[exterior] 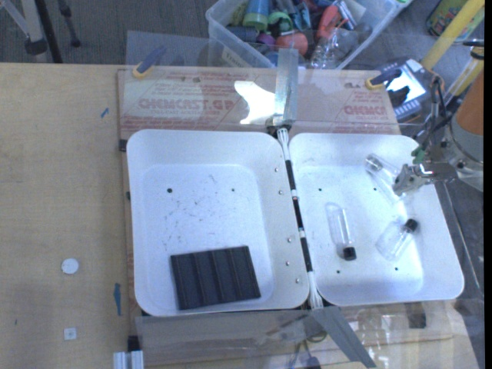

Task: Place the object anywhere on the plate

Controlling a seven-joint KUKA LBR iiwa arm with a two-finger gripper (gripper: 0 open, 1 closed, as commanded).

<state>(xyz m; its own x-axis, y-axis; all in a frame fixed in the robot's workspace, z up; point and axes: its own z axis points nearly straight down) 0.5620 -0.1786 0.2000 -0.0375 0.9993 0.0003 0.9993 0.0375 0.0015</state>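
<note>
A dark grey ridged plate (214,276) lies flat in the near part of the left bin (142,156). Three clear plastic vials lie in the right bin (442,275). One vial (337,225) with a black cap points toward the front. A second vial (395,239) with a black cap lies tilted to its right. The third vial (376,165) rests near the back, just left of my gripper (406,178). The gripper hangs low over the right bin's right side, its tip close to that third vial; whether they touch is unclear.
A clear tub of colourful objects (300,14) stands behind the bins. A metal clip (286,91) sits on the divider between the bins at the back. The wooden bench (54,175) stretches to the left, with a small white disc (70,266) on it.
</note>
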